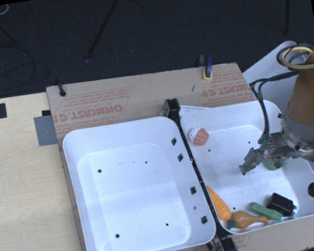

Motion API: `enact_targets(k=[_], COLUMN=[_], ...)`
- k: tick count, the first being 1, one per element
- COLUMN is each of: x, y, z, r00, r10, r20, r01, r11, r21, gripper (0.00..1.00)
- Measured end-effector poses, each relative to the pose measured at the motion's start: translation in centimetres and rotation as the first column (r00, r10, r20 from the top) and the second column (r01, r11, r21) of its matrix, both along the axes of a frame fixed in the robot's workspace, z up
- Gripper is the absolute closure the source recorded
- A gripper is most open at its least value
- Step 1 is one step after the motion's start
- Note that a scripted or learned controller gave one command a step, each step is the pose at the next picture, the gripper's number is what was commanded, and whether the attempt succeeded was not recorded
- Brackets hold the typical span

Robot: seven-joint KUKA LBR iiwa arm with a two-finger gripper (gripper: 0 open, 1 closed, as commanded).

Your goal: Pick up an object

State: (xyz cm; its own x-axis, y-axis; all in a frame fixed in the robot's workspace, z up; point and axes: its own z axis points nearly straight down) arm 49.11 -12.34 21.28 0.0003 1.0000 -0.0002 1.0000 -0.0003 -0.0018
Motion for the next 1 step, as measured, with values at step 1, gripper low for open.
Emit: enact_targets(k=[1], x=[3.61], y=[11.79], z=[-2.76], r00=[1.0], r10=[0.012], r20=[-0.002], r01=[-0.012], r11=[1.0], r21=[0.005], gripper=[0.0])
